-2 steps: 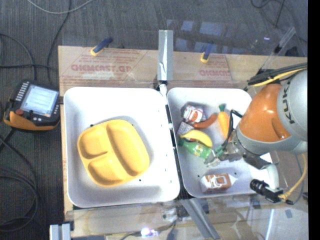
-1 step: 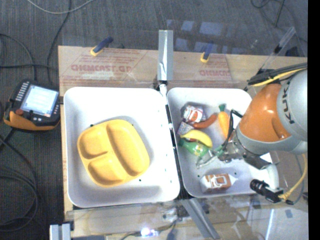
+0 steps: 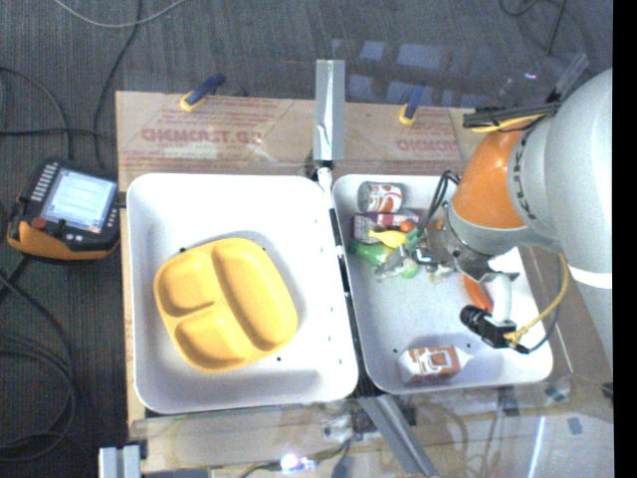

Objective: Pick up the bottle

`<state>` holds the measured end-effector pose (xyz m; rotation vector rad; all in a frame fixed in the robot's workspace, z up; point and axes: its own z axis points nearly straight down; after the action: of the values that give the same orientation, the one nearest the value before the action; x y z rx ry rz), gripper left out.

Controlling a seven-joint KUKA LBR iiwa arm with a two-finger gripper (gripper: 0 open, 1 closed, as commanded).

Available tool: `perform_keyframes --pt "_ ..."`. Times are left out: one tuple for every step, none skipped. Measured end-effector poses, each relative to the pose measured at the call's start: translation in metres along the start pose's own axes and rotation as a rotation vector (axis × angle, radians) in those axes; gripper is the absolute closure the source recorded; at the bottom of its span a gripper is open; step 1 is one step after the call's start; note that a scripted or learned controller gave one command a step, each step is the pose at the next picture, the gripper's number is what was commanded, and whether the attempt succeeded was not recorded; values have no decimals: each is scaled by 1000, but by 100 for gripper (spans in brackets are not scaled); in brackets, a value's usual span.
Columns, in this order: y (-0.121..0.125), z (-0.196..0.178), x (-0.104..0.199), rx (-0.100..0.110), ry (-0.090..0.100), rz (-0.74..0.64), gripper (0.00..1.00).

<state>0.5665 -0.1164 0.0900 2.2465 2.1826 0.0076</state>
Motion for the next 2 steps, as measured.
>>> perform_keyframes --pt "1 -9 -1 0 -2 -1 100" --pt "1 -9 -1 0 -2 -1 0"
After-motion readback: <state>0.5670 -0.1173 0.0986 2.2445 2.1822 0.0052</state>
